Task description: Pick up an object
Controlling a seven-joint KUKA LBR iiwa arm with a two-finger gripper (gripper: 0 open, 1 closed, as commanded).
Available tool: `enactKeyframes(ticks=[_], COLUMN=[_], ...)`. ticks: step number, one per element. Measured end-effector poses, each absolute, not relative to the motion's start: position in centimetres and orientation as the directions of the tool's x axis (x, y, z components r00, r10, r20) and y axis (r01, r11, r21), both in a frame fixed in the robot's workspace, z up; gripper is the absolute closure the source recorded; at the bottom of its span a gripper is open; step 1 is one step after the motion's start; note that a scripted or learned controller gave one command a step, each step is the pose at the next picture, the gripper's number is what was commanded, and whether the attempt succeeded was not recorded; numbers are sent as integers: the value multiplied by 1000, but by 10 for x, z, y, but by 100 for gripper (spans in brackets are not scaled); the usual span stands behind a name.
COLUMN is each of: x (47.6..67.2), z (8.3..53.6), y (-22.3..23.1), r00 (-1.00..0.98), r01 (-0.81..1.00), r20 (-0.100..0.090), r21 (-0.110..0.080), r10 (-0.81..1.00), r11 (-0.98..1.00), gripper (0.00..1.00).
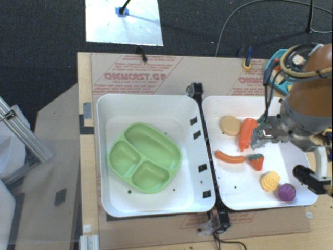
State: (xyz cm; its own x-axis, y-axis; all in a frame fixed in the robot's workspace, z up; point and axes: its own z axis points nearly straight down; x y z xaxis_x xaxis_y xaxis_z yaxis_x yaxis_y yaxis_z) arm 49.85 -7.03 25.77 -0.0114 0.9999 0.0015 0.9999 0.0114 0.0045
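The right bin (229, 202) holds several toy foods. A tan round piece (229, 125) lies at the back, with an orange carrot (246, 134) beside it. In front of them are an orange sausage (229, 157) and a small red piece with a green top (255, 162). A yellow corn piece (270, 180) and a purple piece (286, 192) sit near the front right. My gripper (258, 138) hangs low over the bin, just right of the carrot and above the red piece. Nothing shows as held in it.
The left bin (112, 108) holds a light green divided plate (144, 158). A black divider (205, 150) runs between the two bins. The arm's grey body and orange band (312, 95) cover the right bin's far right side. Cables loop behind the bench.
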Motion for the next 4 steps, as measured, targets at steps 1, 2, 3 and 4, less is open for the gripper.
enactKeyframes(ticks=[1, 2, 3, 4], x=[501, 545, 556, 566], z=[467, 411, 373, 546], y=[-60, -85, -55, -69], r00=[-8, 0, -7, -6], r01=[1000, 1000, 1000, 1000], r20=[-1, -2, 1, -4], r21=[22, 1, -1, 23], r10=[1000, 1000, 1000, 1000], r11=[8, 0, 7, 6], gripper=[100, 100, 100, 100])
